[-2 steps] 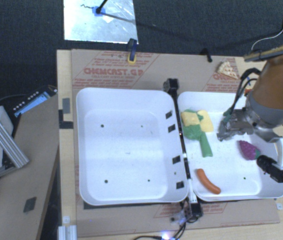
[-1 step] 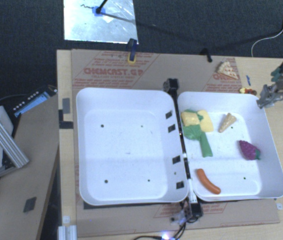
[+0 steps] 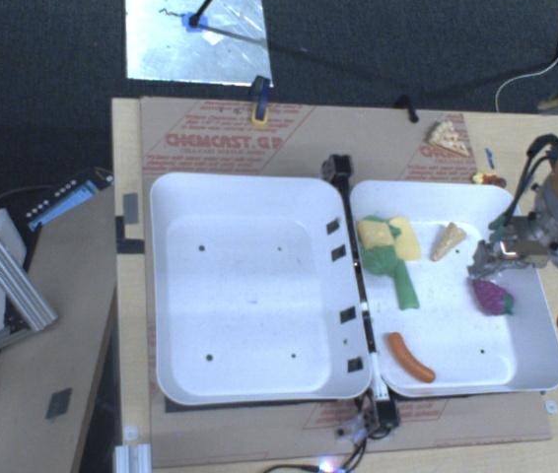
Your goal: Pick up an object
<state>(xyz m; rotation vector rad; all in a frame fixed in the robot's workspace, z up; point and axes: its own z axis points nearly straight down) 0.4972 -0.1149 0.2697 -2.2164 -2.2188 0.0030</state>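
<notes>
The hand [image 3: 491, 261] hangs in the right bin [image 3: 530, 377] just above the purple grapes [image 3: 493, 297] (whether it is released or clenched I cannot tell), so it should drop straight down, centred over them, before closing and lifting.

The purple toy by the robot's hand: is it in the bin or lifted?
In the bin. The purple toy lies on the right bin's floor, just below the gripper.

Glossy white plastic bins [image 3: 249, 205]; matt cardboard underlay [image 3: 358, 131].
</notes>
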